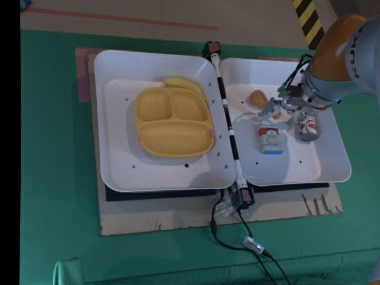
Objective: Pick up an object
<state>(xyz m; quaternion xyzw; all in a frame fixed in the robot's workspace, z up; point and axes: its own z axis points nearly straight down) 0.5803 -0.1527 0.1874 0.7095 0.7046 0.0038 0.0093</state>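
A yellow divided tray [173, 122] and a banana [184, 84] lying against its far edge are held in the left bin [119, 171], while a small red, white and blue carton [271, 139], a can [307, 126] and a tan rounded lump [257, 98] are held in the right bin [332, 165]. The carton is laid flat just left of the can, its long axis running from the far side to the near side. The gripper [274, 110] is seen low over the right bin between lump and carton, nothing visibly gripped, though how far its fingers are parted cannot be told.

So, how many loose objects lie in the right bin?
3: an orange round object at upper left, a small carton in the middle, a can beside it. The gripper may hide more.
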